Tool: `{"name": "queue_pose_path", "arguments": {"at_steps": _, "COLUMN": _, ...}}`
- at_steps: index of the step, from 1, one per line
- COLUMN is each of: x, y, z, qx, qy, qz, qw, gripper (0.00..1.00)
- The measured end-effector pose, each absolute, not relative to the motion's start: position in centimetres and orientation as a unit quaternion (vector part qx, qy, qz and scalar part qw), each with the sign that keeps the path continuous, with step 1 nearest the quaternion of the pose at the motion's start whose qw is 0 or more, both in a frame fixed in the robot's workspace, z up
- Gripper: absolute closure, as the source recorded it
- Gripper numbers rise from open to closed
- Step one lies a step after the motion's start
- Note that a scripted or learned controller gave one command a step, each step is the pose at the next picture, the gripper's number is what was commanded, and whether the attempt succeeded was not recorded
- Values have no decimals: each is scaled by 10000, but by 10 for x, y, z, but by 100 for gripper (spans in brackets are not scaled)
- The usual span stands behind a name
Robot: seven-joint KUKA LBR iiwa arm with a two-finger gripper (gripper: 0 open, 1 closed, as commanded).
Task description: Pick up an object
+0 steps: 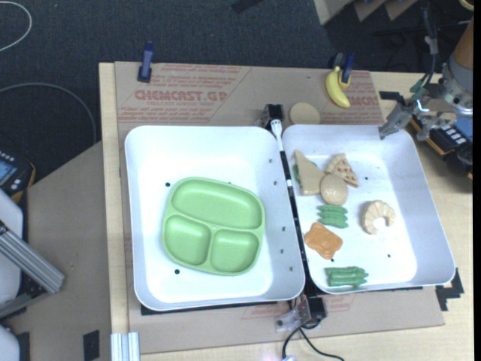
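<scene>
The right bin [421,201] holds several toy foods: a sandwich wedge [304,173], a pizza slice [343,170], a pale round bun [334,190], green beans [333,215], a croissant [378,215], an orange piece [323,241] and a green pea pod [346,276]. My gripper [404,125] hangs over the bin's far right corner, above and away from the food. Its fingers stand open with nothing between them.
A green divided plate [214,226] lies in the left bin [143,201]. A toy banana [338,89] and a round tan disc [304,113] rest on the board behind the right bin. Blue clamps [145,62] grip the board's far edge.
</scene>
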State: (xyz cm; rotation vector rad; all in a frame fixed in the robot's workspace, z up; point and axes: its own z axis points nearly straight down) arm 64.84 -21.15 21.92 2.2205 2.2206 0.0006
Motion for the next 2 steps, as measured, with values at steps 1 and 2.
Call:
{"name": "queue_pose_path", "arguments": {"at_steps": 1, "x": 597, "y": -208, "z": 376, "qx": 7072, "qy": 7069, "qz": 44, "qw": 97, "gripper": 0}}
{"name": "queue_pose_path", "arguments": {"at_steps": 2, "x": 490, "y": -161, "z": 387, "qx": 7066, "qy": 7076, "qz": 8, "qw": -6, "gripper": 0}}
